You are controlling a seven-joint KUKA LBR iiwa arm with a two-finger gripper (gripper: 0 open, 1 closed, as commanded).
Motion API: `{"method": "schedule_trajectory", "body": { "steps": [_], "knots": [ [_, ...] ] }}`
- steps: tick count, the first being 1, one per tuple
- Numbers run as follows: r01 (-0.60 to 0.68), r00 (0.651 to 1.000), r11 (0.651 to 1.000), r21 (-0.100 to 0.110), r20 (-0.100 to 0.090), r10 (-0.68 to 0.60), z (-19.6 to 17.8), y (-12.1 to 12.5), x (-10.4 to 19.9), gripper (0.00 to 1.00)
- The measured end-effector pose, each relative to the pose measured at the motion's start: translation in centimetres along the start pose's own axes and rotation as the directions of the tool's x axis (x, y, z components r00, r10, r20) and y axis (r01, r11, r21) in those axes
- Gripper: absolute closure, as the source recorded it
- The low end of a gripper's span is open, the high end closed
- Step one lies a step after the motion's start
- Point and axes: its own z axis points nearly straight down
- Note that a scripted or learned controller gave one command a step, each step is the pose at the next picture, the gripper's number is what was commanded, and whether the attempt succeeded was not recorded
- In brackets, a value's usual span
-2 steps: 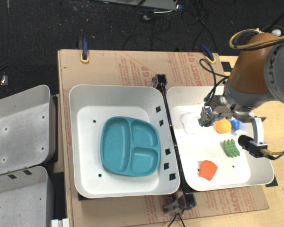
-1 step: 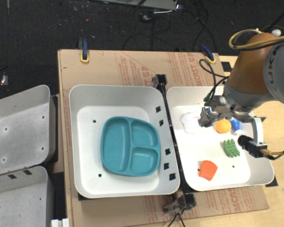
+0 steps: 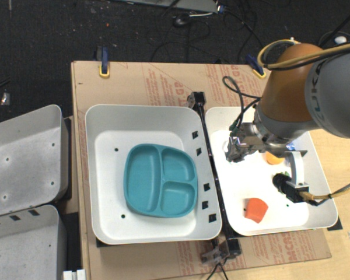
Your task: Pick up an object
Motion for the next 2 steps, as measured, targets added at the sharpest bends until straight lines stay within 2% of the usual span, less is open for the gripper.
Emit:
{"method": "schedule_trajectory", "body": {
  "steps": [1,2],
  "knots": [
    [0.001,1.0,1.0,-0.002,0.0,-0.001,-1.4,-1.3,5.5,1.0],
    [0.0,1.0,1.0,-0.001,0.001,0.0,-2.5,-1.5,10.4,1.0]
  ]
}}
